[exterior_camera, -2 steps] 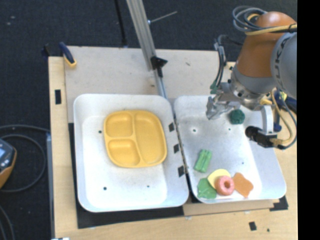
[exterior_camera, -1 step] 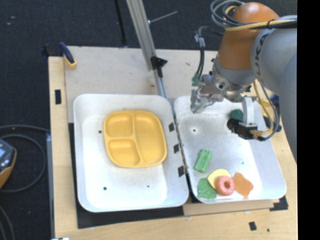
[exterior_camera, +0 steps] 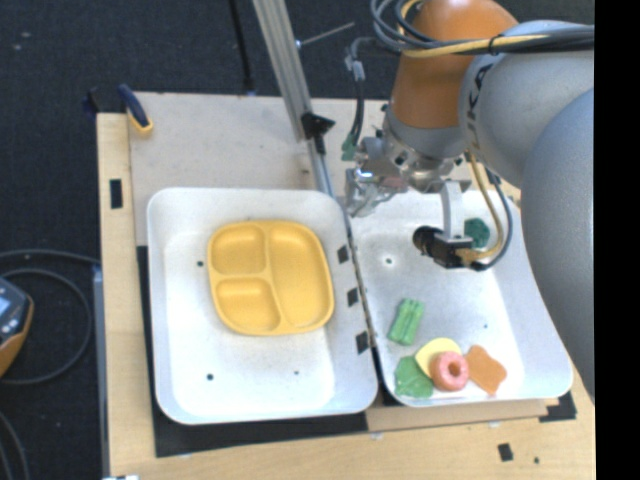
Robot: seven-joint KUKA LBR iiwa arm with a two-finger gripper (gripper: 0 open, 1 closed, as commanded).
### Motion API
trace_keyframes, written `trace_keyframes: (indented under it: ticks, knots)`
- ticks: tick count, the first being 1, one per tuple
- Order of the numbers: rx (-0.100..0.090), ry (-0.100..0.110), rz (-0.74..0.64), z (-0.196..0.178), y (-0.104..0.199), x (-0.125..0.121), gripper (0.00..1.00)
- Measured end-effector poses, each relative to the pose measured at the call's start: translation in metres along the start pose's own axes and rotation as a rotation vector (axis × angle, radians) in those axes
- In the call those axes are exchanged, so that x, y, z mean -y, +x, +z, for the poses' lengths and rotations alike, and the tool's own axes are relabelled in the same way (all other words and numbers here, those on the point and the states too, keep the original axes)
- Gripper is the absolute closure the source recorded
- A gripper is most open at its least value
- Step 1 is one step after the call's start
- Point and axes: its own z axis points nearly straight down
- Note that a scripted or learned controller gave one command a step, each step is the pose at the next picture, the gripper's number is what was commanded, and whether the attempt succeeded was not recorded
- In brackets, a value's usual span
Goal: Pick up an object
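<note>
Five toys (exterior_camera: 446, 364) lie well apart from the gripper (exterior_camera: 365, 196).
Open or closed, I cannot tell; dropping here, just beside the bin rim (exterior_camera: 356, 268), it may strike plastic and close on nothing.

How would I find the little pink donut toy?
Look in the right-hand white bin, at its near edge, where toys cluster. The donut lies between a green piece and an orange one; it alone is a pink ring.

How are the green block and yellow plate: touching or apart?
Apart. The camera view shows green block in right bin, yellow plate in left bin.
</note>
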Motion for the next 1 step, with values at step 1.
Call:
trace_keyframes:
  ticks: [1]
  knots:
    - [0.001,0.002,0.001,0.0170,0.0499,-0.0089,1.00]
